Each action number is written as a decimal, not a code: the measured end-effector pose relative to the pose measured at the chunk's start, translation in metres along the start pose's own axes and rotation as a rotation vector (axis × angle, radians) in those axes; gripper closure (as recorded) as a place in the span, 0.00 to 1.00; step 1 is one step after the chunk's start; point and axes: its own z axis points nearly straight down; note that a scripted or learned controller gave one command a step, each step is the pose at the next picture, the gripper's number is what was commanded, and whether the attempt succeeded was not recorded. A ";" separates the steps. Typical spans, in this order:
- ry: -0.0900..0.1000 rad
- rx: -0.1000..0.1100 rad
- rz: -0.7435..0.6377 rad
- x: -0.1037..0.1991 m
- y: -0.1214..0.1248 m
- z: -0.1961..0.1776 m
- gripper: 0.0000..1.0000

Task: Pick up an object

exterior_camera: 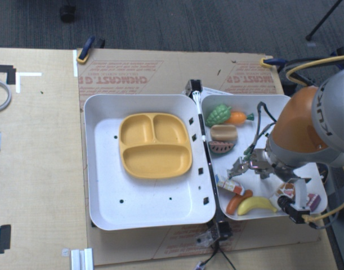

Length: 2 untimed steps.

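End effector (243,167): hangs low inside the right bin, reaching in from the right, its metal fingers spread apart with nothing between them; it points toward the bin's middle, seemingly lined up for a downward grab.
Nearest items: a small red-and-white piece (228,184) lies just below-left of the end effector, near enough to be the likely target, though this is a guess.
Banana (256,205): lies by the bin's near wall, touching a red-orange toy (237,202); both sit close to the wall, which would crowd the fingers.
Burger-like toy (223,134): lies toward the far end, a dark red slice (221,146) just beside it.
Green toy (218,115) and carrot (237,117): tucked together in the far corner, well apart from the end effector.
Right bin (273,101): holds all the loose objects, so picking happens here.
Left bin (98,167): carries a yellow divided plate (155,145), lying flat with its compartments bare.
Desk (36,162): cardboard lies under both bins.
Progress: nothing is lifted yet.
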 end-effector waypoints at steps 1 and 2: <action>0.000 0.001 0.113 0.003 0.063 0.000 0.00; -0.001 0.002 0.111 0.003 0.063 -0.009 1.00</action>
